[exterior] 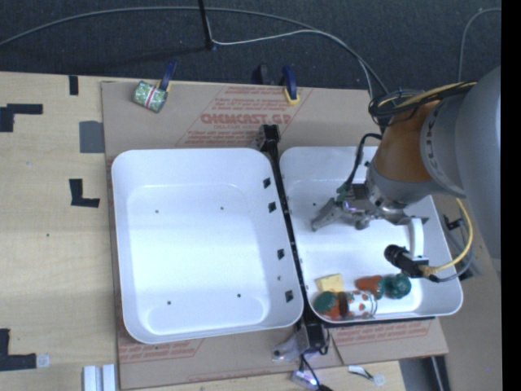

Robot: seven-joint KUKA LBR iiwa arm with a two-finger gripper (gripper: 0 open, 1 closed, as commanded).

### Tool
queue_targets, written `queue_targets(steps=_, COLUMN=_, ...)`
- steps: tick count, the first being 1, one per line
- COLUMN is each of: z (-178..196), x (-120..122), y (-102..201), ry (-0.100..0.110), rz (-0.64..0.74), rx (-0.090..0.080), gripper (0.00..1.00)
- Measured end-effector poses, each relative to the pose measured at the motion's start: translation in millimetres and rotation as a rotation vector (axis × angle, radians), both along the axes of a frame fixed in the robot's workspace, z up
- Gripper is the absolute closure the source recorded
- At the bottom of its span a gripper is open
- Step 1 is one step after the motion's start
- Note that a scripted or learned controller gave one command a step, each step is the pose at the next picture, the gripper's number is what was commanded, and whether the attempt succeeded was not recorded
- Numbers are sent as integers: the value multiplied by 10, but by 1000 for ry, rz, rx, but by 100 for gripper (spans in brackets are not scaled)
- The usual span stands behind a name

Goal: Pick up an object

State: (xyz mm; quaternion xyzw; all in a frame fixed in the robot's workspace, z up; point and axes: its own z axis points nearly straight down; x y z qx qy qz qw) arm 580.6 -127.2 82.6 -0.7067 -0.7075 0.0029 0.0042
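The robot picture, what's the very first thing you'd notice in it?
Most likely the big grey arm with its orange band reaching in from the right, its gripper hanging over the right bin. Next, the little heap of colourful objects crowded along that bin's near edge. The left bin is plain white beside it, and a small green block sits alone on the cardboard beyond.

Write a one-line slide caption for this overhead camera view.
Robot arm reaches over the right bin, small toys clustered at its near edge.

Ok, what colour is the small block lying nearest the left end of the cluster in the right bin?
Yellow: the small block is pale yellow, seen in the camera view, just above a dark green piece.
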Motion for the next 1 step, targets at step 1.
queue_targets(steps=1, z=32, x=-395, y=-456, ry=-12, rz=-5, rx=-3, gripper=0)
